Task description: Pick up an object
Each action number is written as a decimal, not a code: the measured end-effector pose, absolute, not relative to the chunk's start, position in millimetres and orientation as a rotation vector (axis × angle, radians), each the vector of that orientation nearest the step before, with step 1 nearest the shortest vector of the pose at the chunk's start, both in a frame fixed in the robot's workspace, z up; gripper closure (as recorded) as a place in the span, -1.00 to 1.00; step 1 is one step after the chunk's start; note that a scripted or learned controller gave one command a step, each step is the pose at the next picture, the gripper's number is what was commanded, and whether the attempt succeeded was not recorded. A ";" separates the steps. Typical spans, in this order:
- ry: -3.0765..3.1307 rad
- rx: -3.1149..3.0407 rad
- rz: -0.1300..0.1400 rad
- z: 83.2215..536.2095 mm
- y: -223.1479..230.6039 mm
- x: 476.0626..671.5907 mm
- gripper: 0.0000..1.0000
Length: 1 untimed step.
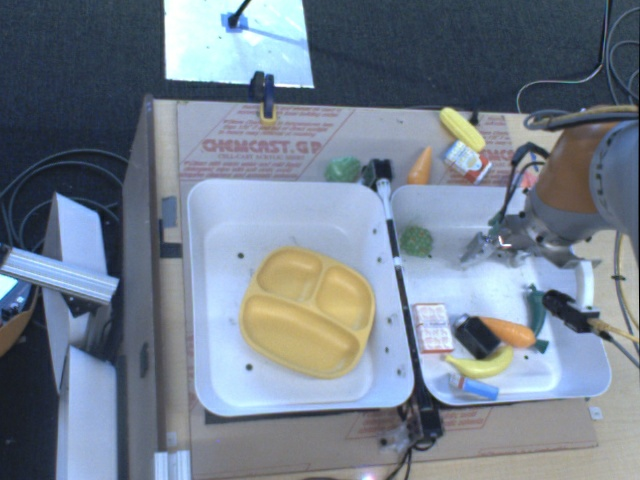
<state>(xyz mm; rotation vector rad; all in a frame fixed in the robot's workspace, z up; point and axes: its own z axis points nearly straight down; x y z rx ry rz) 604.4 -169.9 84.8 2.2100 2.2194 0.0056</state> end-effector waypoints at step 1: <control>2.214 2.202 0.012 193.1 -208.7 673.7 -1.00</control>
